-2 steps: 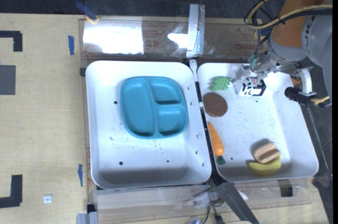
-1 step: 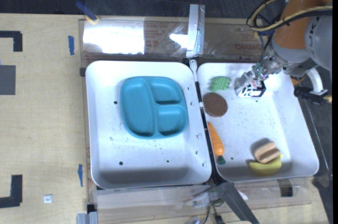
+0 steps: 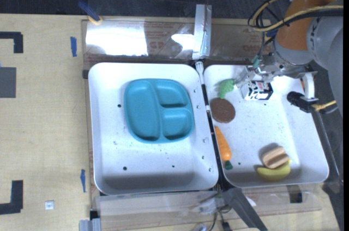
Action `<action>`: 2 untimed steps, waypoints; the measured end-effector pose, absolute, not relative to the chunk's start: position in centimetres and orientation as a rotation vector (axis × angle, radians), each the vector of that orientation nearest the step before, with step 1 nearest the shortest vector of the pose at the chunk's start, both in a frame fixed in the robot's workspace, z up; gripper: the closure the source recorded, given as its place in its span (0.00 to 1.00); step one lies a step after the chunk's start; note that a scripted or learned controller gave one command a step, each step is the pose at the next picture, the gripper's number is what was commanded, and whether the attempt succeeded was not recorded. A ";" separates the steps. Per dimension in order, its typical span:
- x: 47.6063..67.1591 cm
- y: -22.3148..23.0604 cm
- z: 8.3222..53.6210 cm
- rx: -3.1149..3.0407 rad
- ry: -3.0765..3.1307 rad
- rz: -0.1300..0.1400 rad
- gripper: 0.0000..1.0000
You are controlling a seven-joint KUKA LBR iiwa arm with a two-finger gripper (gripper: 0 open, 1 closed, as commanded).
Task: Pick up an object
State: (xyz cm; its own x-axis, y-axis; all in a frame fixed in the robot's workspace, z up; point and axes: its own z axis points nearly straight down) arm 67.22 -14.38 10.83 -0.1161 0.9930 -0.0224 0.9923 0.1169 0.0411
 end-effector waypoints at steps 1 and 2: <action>67.1 -16.2 11.0 1.678 2.642 0.000 0.00; 67.4 -13.5 10.1 2.047 2.348 0.014 0.00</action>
